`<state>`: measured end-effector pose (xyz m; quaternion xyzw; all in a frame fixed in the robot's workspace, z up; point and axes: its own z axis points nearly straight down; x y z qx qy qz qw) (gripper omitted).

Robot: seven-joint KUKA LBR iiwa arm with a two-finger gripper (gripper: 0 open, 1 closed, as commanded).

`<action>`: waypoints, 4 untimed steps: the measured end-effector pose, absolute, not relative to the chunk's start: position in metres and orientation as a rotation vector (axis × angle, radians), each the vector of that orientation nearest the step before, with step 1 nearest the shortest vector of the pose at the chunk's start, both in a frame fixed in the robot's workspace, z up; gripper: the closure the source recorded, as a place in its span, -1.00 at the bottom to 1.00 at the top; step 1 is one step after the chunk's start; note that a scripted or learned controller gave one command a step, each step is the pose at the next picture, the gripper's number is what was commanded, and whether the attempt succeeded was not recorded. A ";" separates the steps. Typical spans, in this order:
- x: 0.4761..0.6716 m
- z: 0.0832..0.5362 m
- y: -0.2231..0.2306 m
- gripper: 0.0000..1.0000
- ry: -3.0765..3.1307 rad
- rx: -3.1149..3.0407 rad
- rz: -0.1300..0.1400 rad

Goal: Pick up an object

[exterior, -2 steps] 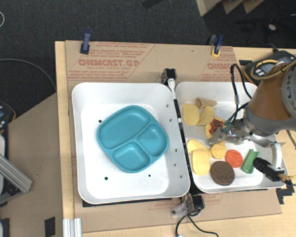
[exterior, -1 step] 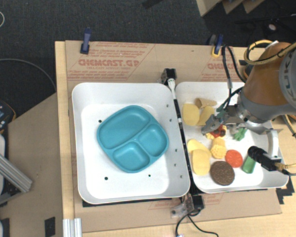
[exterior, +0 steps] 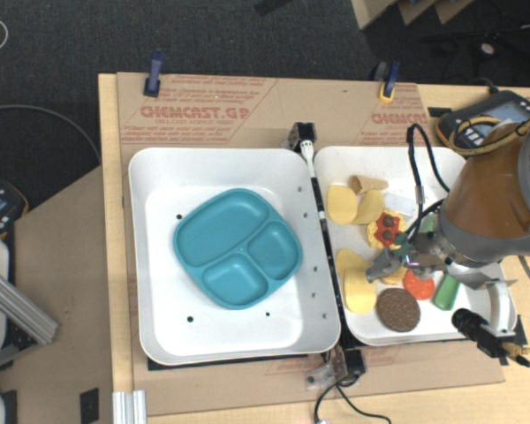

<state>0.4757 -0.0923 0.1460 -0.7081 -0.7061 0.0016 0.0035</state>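
Gripper low in right bin, fingers spread above yellow pieces near bin's front edge, grasping nothing. Pick not done: closing and lifting remain. Blue tray fills left bin.

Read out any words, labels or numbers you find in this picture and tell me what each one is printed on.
"CHEMCAST G P": red print on the brown cardboard sheet behind the left white bin.
Smaller red lines around it: too blurred to read.
Red print on the cardboard behind the right white bin: partly hidden, unreadable.
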 end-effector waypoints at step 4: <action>0.481 0.351 0.014 1.00 -2.239 -2.220 -0.023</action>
